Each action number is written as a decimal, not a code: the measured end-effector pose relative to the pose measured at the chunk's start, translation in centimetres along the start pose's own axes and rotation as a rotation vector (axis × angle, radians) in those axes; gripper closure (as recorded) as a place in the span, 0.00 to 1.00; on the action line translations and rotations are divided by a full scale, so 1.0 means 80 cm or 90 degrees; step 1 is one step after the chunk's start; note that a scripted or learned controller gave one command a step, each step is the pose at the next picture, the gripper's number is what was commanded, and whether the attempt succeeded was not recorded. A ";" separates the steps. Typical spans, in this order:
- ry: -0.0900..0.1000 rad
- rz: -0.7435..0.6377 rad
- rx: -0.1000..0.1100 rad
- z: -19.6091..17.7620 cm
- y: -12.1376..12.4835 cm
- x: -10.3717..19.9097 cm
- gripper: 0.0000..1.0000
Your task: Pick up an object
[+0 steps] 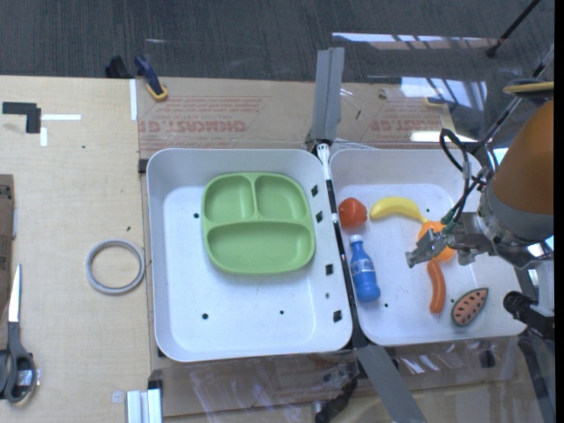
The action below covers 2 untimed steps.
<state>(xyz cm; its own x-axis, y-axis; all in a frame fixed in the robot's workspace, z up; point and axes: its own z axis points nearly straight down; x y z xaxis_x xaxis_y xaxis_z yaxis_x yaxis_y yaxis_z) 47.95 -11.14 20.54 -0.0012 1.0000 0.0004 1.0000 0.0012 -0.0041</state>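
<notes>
Jaws (426,252) hang low over the right bin (397,324), and whether they're parted or clenched I cannot tell. Orange carrot (436,287) lies right beneath them, long axis running toward the bin's near rim, top end tucked under the tips. Banana (397,208), blue bottle (362,271) and watermelon slice (470,306) sit close by.

green tray (258,223) in left bin (167,263) | banana (396,208), tomato (352,211), bottle (362,270) in right bin (388,324)
</notes>
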 end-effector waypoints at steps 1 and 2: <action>0.000 0.012 -0.001 0.143 -0.003 -0.070 0.00; 0.001 0.013 0.000 0.132 -0.003 -0.071 1.00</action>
<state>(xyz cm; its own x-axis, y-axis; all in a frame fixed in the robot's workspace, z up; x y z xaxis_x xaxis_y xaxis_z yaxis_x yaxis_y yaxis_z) 47.67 -16.79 9.96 0.0198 0.9998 0.0011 0.9998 -0.0198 -0.0038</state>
